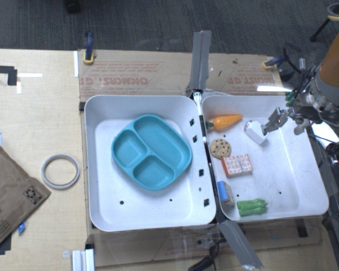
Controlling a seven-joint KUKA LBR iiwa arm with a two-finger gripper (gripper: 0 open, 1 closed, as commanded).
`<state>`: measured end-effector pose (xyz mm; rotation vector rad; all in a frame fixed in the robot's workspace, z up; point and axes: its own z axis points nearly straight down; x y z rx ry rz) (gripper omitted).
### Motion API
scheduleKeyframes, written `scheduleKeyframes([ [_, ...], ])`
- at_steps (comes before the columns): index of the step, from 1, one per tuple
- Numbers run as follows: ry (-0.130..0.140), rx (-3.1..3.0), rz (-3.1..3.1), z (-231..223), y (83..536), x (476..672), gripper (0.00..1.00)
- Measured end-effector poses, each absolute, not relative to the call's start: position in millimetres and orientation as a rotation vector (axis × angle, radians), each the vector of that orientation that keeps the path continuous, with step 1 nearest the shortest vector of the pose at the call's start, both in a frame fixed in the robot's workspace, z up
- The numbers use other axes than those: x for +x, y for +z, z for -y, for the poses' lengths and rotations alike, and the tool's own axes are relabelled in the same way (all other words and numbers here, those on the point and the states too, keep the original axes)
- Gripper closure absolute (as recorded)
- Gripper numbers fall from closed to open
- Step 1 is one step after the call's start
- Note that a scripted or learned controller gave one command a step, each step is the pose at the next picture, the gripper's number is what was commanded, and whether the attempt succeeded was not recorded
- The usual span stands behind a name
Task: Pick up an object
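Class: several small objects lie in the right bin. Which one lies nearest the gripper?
The white block, at the gripper side of the right bin. The carrot, cookie and green item lie farther off.

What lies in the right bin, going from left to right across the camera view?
Blue object at the left wall, cookie, pink wafer block, green object, white block, claw.
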<state>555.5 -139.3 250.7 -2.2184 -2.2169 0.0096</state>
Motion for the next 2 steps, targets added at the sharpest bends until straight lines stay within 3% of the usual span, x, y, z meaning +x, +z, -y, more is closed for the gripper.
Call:
scheduleKeyframes([
  [1,0.008,-2.113,2.316,105.0,159.8,527.9,0.00],
  [2,-0.003,-2.113,2.323,112.4,92.9,528.1,0.00],
])
